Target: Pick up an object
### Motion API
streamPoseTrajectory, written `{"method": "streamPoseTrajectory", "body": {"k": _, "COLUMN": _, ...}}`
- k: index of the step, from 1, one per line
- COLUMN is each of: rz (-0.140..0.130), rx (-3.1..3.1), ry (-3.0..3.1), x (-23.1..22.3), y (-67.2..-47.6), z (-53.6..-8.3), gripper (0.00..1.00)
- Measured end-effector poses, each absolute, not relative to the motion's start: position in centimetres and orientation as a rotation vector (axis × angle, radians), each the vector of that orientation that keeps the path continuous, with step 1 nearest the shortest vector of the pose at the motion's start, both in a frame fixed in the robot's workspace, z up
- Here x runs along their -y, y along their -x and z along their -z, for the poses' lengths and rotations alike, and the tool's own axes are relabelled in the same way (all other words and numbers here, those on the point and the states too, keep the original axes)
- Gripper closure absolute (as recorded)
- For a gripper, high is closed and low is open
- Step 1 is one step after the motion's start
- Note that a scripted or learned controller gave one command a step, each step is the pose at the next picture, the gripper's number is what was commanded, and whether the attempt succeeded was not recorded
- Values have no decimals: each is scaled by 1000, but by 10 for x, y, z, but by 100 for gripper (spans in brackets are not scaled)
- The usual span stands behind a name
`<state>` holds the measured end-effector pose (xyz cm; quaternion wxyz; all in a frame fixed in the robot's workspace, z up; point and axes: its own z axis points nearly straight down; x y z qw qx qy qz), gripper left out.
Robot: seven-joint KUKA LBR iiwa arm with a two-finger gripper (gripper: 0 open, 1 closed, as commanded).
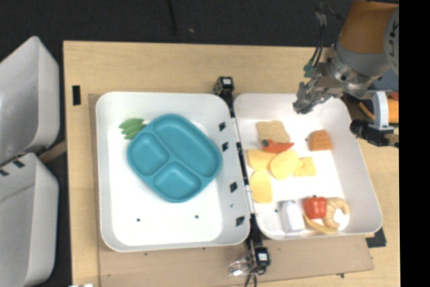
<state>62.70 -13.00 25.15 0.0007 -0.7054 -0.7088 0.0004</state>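
Observation:
My gripper [306, 104] hangs over the far edge of the right bin [363, 171], above bare white floor. Nothing shows in it. Below it in the bin lie a tan bread slice [272, 130], a red chili pepper [278, 144] and an orange waffle piece [320, 140]. Yellow slices [272, 167] are piled in the bin's middle, with a pale yellow wedge [306, 167] beside them. Near the front sit a red pepper [314, 206], a white block [290, 216] and a beige curved piece [334, 220].
The left bin [114, 212] holds a blue divided plate [175, 156] and a green pod [132, 125] at the plate's far left. Black clips [224, 85] sit along the seam between the bins. White boxes [23, 144] stand off the bench at left.

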Motion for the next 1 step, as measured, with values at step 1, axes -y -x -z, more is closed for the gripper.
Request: {"method": "streamPoseTrajectory", "body": {"k": 1, "rz": -4, "rx": 2226, "ry": 2213, "x": 81, "y": -613, "z": -241, "gripper": 100}}
